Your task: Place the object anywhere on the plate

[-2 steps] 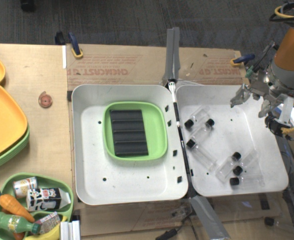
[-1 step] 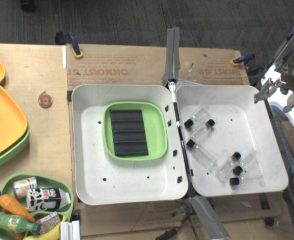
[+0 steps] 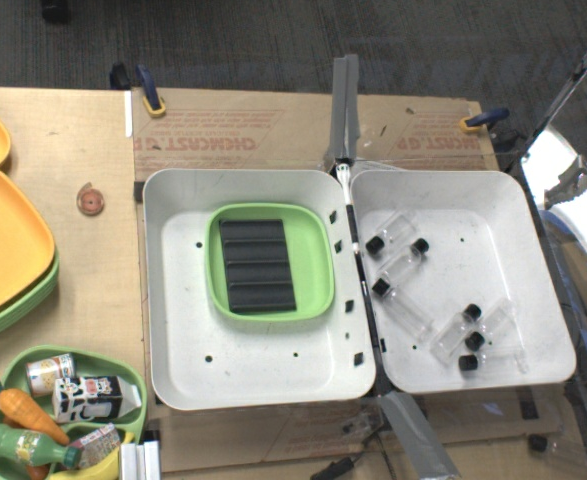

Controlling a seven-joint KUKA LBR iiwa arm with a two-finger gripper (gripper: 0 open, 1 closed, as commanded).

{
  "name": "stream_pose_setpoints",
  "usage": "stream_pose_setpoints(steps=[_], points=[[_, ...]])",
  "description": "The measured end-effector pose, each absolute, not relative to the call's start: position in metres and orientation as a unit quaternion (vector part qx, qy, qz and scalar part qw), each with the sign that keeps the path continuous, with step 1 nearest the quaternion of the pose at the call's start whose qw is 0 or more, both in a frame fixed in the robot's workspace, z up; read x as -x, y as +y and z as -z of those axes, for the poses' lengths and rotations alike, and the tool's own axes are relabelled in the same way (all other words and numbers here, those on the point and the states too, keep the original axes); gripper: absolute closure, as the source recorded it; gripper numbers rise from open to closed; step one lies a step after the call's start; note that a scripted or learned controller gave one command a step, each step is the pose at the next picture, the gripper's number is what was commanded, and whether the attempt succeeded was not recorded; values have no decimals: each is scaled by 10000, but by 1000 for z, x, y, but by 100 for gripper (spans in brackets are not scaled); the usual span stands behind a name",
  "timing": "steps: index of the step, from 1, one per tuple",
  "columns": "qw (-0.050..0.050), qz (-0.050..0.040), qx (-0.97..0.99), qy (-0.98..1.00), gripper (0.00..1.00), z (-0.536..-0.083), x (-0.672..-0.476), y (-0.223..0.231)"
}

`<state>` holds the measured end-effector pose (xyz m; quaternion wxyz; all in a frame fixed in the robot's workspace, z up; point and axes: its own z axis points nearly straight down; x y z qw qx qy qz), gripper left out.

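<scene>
clear plastic vials with black caps (image 3: 413, 251) lie scattered in right white bin (image 3: 533, 268). square green plate (image 3: 318, 268) with black ribbed insert (image 3: 257, 265) sits in left white bin (image 3: 173, 318). jaw state: can't tell.

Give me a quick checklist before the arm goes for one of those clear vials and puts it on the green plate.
1. Green plate sits flat in the left bin: ok.
2. Free room on the plate: not ok, a black ribbed block covers its middle.
3. Clear vials with black caps lie in the right bin: ok.
4. Vials apart enough to pick one: cannot tell, the lower ones crowd together.
5. Gripper ready: cannot tell.
</scene>
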<state>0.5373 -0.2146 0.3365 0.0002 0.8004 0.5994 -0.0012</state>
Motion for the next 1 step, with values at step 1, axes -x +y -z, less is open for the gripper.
stream_pose_setpoints(steps=[1], points=[[2,15,-8102,5861,0,-413,-500,-216]])
